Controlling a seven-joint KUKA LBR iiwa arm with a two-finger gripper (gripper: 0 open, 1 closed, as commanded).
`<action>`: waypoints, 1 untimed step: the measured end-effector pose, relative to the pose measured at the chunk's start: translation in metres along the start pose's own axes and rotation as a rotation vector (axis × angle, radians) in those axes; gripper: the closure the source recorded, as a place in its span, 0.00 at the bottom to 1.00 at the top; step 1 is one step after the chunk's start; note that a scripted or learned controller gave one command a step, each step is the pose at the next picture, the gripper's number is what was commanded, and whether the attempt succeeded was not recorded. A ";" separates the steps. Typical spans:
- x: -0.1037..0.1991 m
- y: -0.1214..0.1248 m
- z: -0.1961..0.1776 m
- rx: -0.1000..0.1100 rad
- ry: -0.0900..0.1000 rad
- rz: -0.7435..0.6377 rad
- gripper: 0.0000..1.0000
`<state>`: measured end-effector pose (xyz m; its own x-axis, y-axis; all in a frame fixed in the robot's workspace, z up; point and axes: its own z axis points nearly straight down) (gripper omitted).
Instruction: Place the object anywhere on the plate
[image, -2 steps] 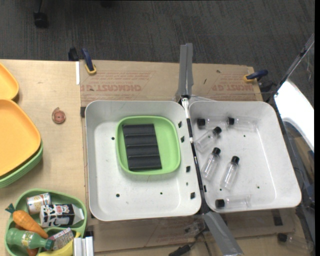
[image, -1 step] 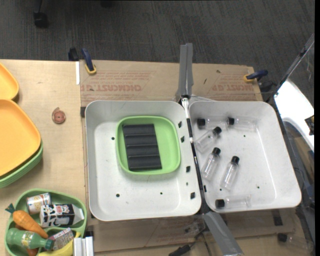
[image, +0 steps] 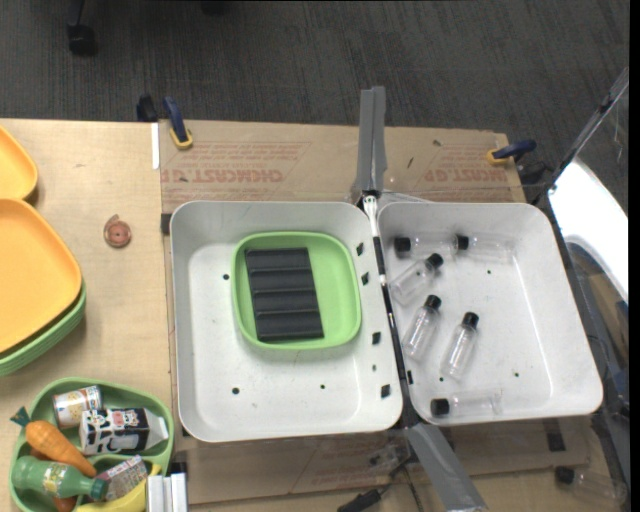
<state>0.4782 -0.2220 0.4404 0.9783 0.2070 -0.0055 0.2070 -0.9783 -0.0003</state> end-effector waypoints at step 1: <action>0.000 0.000 0.150 0.002 0.000 0.010 0.00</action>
